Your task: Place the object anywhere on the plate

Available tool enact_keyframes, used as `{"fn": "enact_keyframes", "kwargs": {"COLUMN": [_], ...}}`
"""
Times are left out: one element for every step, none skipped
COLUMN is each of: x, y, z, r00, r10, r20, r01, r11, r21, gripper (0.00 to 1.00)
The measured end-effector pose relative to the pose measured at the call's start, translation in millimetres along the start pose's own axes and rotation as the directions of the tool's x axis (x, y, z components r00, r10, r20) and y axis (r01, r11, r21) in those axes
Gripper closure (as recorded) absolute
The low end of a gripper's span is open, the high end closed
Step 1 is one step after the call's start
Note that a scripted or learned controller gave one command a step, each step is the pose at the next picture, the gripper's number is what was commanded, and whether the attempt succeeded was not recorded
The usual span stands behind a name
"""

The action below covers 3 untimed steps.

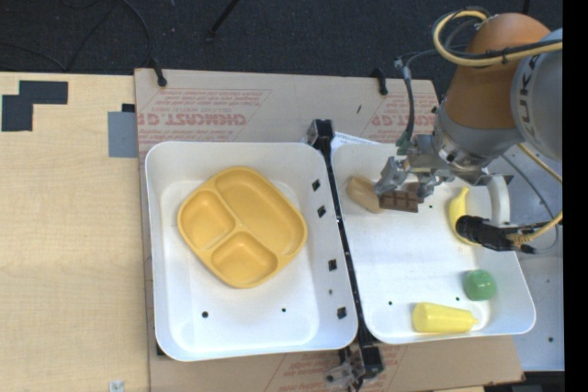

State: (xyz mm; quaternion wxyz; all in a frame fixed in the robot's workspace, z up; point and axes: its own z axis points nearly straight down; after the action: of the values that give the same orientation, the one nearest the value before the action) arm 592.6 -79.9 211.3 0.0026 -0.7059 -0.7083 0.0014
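Nearest in the right bin [514, 312]: yellow cone [443, 318] by the front rim, green ball [479, 285] behind it. Mid-floor bare. Farther back, the gripper [407, 188] is closed on a brown chocolate bar [401, 200], tan piece [362, 195] just left. Yellow plate [241, 225] lies in the left bin [175, 326], margins clear all round.

The grey arm enters from the right edge of the frame, its orange band sitting high at upper right. The wrist points down and leftward — the gripper [404, 188] hangs low at right of centre, its metal fingers splayed slightly apart.
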Motion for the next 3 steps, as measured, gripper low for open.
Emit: {"fn": "enact_keyframes", "kwargs": {"x": [53.2,104.1,157.5], "y": [-11.7,-25.2,-39.4], "z": [7.9,-8.9,-20.6], "r00": [1.0,1.0,1.0], "r10": [-0.001,-0.001,-0.002], "r20": [0.0,0.0,0.001], "r01": [0.001,0.001,0.002], "r11": [1.0,1.0,1.0], "r21": [0.001,-0.001,-0.002], "gripper": [1.0,1.0,1.0]}}
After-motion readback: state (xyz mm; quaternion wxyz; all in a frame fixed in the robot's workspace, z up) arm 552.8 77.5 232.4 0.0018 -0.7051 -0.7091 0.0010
